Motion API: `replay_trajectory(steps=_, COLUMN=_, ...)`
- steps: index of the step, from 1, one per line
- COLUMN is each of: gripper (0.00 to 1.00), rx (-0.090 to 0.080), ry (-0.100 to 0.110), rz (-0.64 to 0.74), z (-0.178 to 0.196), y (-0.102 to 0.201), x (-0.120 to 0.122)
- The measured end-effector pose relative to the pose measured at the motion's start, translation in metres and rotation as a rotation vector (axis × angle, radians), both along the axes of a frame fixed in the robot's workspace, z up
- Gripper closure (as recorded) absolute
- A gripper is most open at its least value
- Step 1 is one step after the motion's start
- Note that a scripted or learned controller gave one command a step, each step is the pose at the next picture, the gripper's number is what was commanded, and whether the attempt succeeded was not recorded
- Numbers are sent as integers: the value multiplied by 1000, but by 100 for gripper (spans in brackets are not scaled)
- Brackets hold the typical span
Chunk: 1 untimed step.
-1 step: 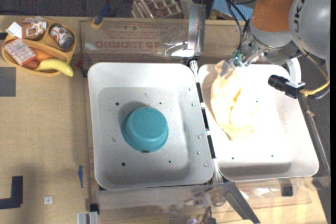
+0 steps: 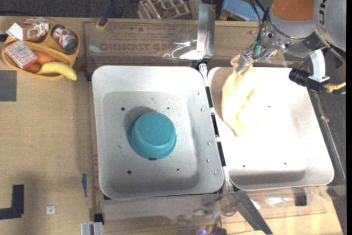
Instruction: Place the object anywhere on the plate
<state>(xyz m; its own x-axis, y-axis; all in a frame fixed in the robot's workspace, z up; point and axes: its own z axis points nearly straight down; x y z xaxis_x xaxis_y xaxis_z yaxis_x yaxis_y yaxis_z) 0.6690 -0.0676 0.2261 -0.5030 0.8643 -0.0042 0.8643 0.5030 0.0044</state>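
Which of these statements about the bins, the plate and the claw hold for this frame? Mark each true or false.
1. The teal plate lies in the left-hand bin. True.
2. The pale yellow object rests on the plate. False: it is over the right-hand bin, apart from the plate.
3. The claw is above the left-hand bin. False: it is at the right-hand bin's far left corner, where the yellow object's top reaches up to it.
4. A banana lies at the edge of an orange tray beyond the bins, at the view's left. True.
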Motion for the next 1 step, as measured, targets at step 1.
replay_trajectory(steps=1, gripper=100, rx=0, ry=4, rz=398, z=-9, y=46, x=-24)
